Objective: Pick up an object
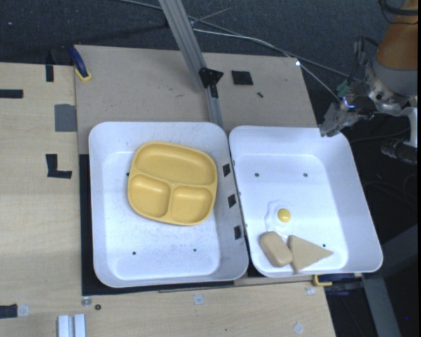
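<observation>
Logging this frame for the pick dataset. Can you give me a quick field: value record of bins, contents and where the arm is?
left bin: holds a yellow divided plate, three compartments, lying flat
right bin: holds three small items near its front edge
item 1: fried egg, white with yellow yolk
item 2: tan bread roll, in front of the egg
item 3: tan wedge, touching the roll's right side
end effector: above the right bin's far right corner, away from all the items, holding nothing visible
fingers: cannot tell

Arm [400,41] cut off by right edge; gripper [332,126] fingers too blurred to read.
</observation>
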{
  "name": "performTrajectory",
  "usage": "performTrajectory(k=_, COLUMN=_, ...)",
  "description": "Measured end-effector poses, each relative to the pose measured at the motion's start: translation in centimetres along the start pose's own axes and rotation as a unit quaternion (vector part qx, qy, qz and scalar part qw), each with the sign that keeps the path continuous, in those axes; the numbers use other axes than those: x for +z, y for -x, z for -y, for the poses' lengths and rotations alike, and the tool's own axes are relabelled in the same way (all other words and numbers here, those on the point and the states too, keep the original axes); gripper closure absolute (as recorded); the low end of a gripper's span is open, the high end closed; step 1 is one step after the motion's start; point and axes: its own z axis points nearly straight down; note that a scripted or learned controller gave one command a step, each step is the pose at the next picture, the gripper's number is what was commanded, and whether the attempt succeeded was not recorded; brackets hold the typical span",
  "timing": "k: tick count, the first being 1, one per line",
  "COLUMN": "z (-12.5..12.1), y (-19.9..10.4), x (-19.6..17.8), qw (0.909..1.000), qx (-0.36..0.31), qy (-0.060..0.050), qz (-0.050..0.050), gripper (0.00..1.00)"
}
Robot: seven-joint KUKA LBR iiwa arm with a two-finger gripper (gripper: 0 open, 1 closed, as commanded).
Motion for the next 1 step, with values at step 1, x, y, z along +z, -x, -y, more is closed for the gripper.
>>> performTrajectory(k=1, z=1.88, y=-5.41, x=1.55, qw=1.0, qx=-0.002, qy=-0.003, qz=-0.001, gripper=1.0)
